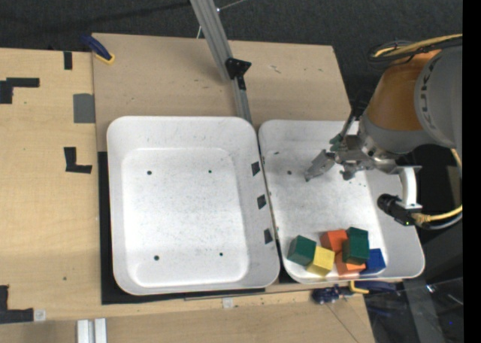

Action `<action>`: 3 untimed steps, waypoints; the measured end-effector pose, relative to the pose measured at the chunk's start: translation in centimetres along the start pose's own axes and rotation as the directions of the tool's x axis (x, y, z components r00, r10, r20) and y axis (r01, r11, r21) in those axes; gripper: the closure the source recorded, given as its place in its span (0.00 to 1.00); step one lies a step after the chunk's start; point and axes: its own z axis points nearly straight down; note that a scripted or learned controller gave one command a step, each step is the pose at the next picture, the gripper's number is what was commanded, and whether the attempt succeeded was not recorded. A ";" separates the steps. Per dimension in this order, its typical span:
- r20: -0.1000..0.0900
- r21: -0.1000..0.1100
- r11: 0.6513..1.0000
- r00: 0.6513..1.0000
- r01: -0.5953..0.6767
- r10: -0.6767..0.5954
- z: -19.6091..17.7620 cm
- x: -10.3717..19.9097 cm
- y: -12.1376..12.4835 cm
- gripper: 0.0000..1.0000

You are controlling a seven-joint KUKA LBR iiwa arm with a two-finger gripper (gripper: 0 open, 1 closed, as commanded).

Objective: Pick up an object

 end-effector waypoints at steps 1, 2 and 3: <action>0.000 -0.001 1.000 1.000 0.000 0.000 5.5 0.1 -0.2 0.00; -0.001 -0.005 1.000 1.000 0.001 -0.001 4.1 0.2 0.0 1.00; 0.000 -0.013 1.000 1.000 0.001 -0.001 -1.7 0.9 -0.5 1.00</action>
